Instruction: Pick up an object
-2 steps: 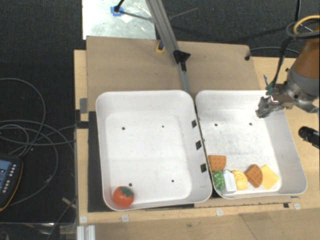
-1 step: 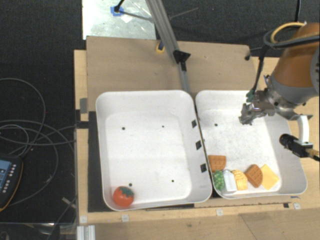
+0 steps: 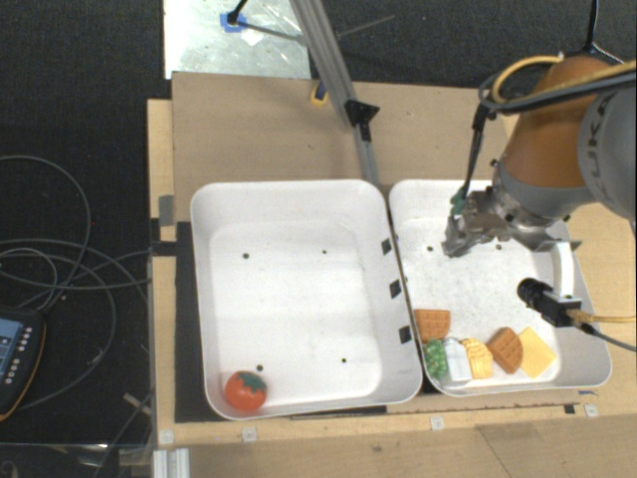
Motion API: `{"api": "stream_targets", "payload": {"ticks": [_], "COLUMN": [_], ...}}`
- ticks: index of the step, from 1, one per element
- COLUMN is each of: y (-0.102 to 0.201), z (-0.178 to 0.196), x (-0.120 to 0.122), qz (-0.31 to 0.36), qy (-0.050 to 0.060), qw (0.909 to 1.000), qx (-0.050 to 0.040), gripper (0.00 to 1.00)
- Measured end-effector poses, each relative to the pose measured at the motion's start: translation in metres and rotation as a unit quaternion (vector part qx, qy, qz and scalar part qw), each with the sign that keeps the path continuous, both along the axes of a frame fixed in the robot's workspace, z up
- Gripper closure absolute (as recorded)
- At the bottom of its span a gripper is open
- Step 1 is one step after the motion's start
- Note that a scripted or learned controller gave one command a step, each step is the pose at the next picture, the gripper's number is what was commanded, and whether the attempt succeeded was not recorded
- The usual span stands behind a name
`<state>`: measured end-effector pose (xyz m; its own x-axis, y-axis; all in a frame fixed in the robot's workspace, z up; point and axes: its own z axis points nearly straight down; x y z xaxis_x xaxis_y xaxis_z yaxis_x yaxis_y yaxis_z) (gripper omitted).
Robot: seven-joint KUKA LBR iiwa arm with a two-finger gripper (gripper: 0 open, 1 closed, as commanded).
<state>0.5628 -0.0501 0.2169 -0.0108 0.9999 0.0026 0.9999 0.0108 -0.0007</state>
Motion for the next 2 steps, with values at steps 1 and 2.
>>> {"api": "stream_targets", "payload": {"ticks": [1,2], "y": [0.055,0.118], "z": [0.015,0.018], "x": [-0.009,-0.022], "qz": [0.001,0.001], "qy": [-0.001,0.000], "qw": [1.0000,1.0000], "qx": [0.0001,0.0005], "gripper": [1.00,1.00]}}
